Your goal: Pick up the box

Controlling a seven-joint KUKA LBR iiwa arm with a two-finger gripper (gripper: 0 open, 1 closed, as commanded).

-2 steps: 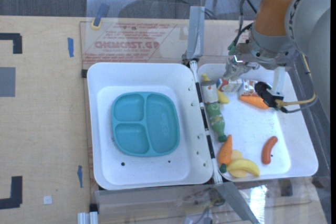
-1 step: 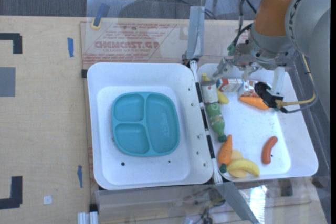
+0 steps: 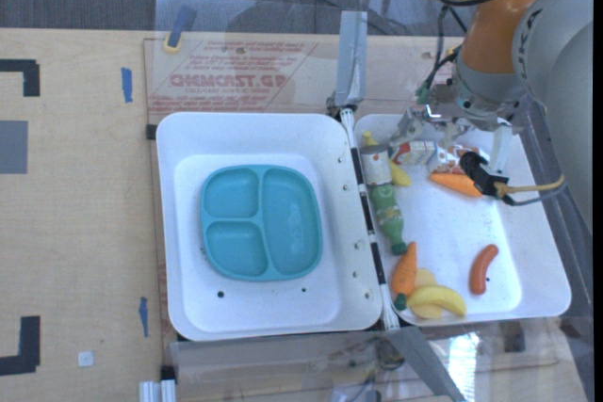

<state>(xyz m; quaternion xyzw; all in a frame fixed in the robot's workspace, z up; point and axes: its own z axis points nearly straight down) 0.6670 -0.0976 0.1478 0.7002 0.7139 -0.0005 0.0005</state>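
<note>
White plastic makes the two shallow bins: we count one left bin and one right bin, side by side on the wooden bench and touching along their inner edges. In the left bin lies one turquoise plate with three compartments, flat and about in the middle.

The right bin holds all the small things. We count one box, white with some red print, in the far left part of this bin, near the back wall. Just beside it, at the left wall, is one green bottle with a pale top, lying along the wall. One small yellow piece lies between the bottle and the box. We count two orange carrots: one carrot just right of the box, and a second carrot near the front, with its green end pointing to the front edge. Touching this second one is one yellow banana bunch. One red sausage lies apart from the rest, toward the right side.

The grey arm with its orange band comes in from the right, and the gripper hangs over the far part of the right bin, very near the box. From this view we cannot tell whether the claw is released or clenched, and we cannot tell whether it touches the box
</note>
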